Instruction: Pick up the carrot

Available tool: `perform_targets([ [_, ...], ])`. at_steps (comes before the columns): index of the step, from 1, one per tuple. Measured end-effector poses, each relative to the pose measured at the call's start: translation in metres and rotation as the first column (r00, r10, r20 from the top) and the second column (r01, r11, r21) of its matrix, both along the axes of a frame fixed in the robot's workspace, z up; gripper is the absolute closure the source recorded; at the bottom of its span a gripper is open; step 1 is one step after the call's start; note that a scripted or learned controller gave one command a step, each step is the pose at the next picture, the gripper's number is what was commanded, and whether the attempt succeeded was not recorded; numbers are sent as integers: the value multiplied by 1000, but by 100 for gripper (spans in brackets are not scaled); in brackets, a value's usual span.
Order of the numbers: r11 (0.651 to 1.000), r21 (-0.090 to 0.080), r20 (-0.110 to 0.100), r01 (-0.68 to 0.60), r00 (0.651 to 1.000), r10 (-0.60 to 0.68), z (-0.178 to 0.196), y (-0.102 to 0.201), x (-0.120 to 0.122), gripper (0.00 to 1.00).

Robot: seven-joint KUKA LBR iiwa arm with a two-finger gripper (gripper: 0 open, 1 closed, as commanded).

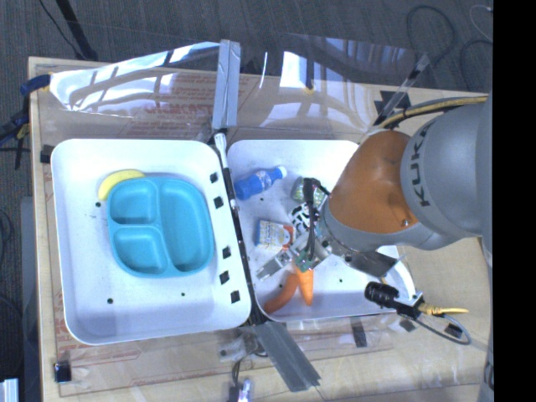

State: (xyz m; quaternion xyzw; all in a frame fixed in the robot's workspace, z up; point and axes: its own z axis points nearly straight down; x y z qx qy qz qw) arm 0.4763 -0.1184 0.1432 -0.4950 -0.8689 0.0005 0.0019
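Note:
The orange carrot (305, 288) lies near the front wall of the right bin (352, 151), and a second orange piece (283, 297) angles off to its left. My gripper (295, 258) hangs directly over the carrot's upper end, very close to it or touching it. The wrist and the arm's orange band (373, 195) hide the bin floor to the right of the carrot.
In the right bin, a blue bottle (255, 181) lies at the back left and a small printed packet (270, 234) sits just left of the gripper. The left bin (75, 249) holds a blue divided plate (159, 227) with a yellow item (117, 179) at its back edge.

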Motion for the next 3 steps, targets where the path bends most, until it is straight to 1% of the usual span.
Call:
perform_targets([
  [1,993,-1,5,114,993,-114,-45,-88,1,0],
  [2,994,-1,6,109,994,-109,-35,-87,3,100],
  [3,1000,-1,5,-15,1000,15,55,-40,2,100],
])
